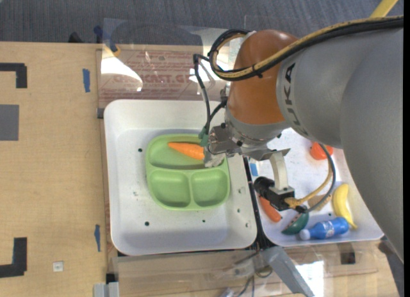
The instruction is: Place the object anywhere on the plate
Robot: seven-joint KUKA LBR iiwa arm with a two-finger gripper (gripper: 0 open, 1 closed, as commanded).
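Two shallow white bins side by side on the bench; left bin (128,180), right bin (365,228).

Left bin: one green divided plate (189,190), three compartments, one long one along the far side and two smaller ones on the near side. One orange carrot (186,150) lies in the long far compartment, roughly lengthwise, its right end just under the gripper. The two near compartments hold nothing.

One arm (333,78), grey with an orange band, reaches in from the right and covers much of the right bin. Its gripper (211,155) hangs over the plate's right end, at or touching the carrot's right tip. Fingers are hidden under the wrist body; cannot tell whether they are spread, pressed together or pinching the carrot.

Right bin, what shows past the arm: one yellow banana (344,205), one blue bottle (327,229) lying on its side, one dark green item (296,226) just left of the bottle, one small orange-red piece (318,152) near the far side, one more slim orange piece (270,209) by the left wall.
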